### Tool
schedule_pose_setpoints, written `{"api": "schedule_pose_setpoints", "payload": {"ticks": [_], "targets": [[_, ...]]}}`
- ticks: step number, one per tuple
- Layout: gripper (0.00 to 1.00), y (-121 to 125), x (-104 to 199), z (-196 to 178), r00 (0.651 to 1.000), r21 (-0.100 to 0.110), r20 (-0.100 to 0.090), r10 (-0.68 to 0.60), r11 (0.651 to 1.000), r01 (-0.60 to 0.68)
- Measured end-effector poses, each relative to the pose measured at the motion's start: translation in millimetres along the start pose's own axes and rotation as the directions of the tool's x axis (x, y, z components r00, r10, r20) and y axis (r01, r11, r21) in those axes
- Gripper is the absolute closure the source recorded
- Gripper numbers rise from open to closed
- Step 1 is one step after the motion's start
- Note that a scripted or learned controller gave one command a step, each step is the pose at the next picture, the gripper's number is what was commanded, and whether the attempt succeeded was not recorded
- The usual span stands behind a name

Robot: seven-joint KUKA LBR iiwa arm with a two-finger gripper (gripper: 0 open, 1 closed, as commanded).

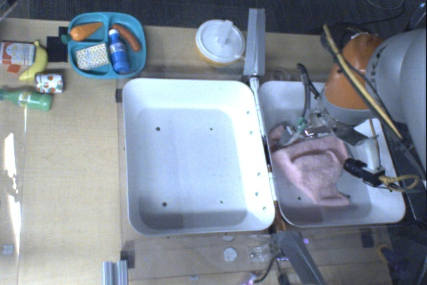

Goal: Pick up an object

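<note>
The pink towel lies crumpled in the right bin, spreading just below and to the right of the tool (whose grip state I cannot tell), touching its upper-left edge.

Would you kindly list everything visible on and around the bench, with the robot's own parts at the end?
bins: two, white, side by side on the bench
cloth: one, pink, crumpled in the right bin
tray: one, blue, divided, far left of the bench
carrot: one, orange, in the tray
bottle: one, blue, in the tray
lidded cup: one, white and yellow, beyond the left bin
banana: one, yellow, left of the tray
can: one, patterned, below the banana
green bottle: one, lying at the left edge
carton: one, white and orange, left edge
arm: one, grey with an orange band, over the right bin
gripper: one, at the cloth's far edge
</note>
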State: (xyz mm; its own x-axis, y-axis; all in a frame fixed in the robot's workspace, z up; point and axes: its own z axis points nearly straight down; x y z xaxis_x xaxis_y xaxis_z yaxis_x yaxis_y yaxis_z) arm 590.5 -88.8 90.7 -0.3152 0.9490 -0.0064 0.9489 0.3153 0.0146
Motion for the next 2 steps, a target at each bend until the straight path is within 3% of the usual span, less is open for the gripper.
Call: {"api": "schedule_pose_setpoints", "payload": {"ticks": [1, 2], "targets": [[0.00, 76.0, -11.2, -95.1, 0.995, 0.008, -0.002, 0.101, 0.995, -0.101], [0.00, 19.5, -14.6, -61.0, 0.997, 0.014, -0.005, 0.079, 0.997, -0.079]]}}
